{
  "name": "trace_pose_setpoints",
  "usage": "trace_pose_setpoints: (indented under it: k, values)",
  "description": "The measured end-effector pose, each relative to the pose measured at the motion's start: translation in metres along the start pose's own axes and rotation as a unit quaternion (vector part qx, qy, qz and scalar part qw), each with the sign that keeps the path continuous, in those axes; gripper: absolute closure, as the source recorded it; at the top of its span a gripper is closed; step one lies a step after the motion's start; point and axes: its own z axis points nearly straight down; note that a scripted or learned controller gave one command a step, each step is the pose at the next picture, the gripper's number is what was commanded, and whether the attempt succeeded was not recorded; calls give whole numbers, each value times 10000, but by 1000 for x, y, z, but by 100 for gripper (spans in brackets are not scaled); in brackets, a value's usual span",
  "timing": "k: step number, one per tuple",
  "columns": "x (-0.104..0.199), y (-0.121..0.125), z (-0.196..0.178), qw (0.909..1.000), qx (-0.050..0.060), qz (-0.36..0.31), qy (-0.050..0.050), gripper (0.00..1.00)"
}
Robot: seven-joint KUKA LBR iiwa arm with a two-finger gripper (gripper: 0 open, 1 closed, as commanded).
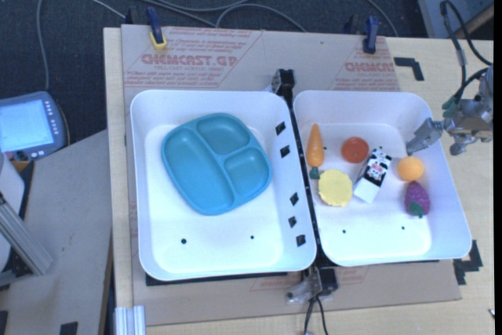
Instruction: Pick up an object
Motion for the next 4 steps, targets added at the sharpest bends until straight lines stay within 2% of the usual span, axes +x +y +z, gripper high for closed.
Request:
trace_pose_setpoints:
  k: [1, 3, 4]
  values:
    - [0, 2, -6, 10000, -60, -17, -16, 0]
    - [-6, 7, 108, 10000, -37, -14, -7, 0]
    - [-7, 13, 135, 9999, -125, -28, -23, 0]
